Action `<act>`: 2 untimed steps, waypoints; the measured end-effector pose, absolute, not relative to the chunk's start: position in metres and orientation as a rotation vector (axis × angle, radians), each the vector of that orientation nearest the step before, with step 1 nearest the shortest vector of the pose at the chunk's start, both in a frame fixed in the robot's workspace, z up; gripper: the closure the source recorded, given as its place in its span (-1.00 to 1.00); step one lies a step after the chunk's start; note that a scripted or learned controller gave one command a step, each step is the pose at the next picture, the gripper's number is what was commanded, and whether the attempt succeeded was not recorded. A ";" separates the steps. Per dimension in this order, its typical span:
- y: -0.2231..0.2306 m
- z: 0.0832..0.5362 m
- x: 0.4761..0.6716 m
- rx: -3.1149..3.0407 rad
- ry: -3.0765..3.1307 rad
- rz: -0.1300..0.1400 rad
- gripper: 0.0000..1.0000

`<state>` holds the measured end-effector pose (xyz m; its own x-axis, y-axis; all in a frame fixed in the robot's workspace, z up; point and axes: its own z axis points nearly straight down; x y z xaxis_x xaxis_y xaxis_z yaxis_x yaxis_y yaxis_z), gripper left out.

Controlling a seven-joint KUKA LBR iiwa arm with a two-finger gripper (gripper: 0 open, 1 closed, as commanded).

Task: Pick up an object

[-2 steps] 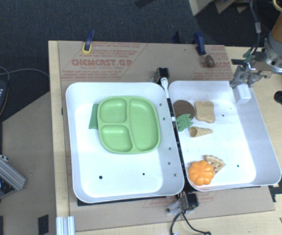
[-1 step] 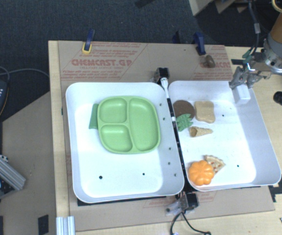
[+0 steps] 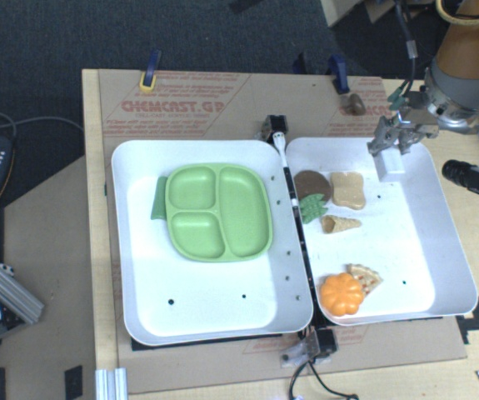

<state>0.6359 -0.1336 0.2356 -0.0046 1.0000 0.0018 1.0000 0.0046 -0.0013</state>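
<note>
**Gripper far-right, targets all nearer and to the left**

You've got the gripper (image 3: 391, 142) hanging over the far edge of the right bin (image 3: 439, 223), up by the back rim. Fingers look slightly apart w/ nothing between them, so no object's in hand.

Now look where the pickable stuff lies. Nearest candidate is the tan bread slice (image 3: 348, 190): it's left of the gripper and nearer to you, a short diagonal away. Just left of that, the brown round piece (image 3: 310, 183), touching or nearly touching the green leafy bit (image 3: 312, 209) beneath it. The small cone-shaped piece (image 3: 341, 222) lies w/ its long axis running left-right, point toward the right. Well apart, at the near end of the bin, the orange pumpkin-like item (image 3: 341, 294) sits against a tan cracker-like piece (image 3: 364, 277).

So your call, as I judge it: everything's down-left of the gripper, nothing beneath it. Bread's the shortest reach and stands free on its right side. Crowded left cluster = riskier, fingers could nudge neighbours.

Left bin (image 3: 139, 290) carries the green divided tray (image 3: 219, 212), a much longer trip across the divider.
</note>
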 end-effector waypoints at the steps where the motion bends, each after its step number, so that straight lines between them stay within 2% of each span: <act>1: -0.076 0.226 0.625 -2.212 -2.224 0.001 1.00; 2: -0.022 0.215 0.607 -2.211 -2.224 0.001 1.00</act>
<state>0.6071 -0.0220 0.2155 -0.0059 1.0000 0.0030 1.0000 0.0059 -0.0041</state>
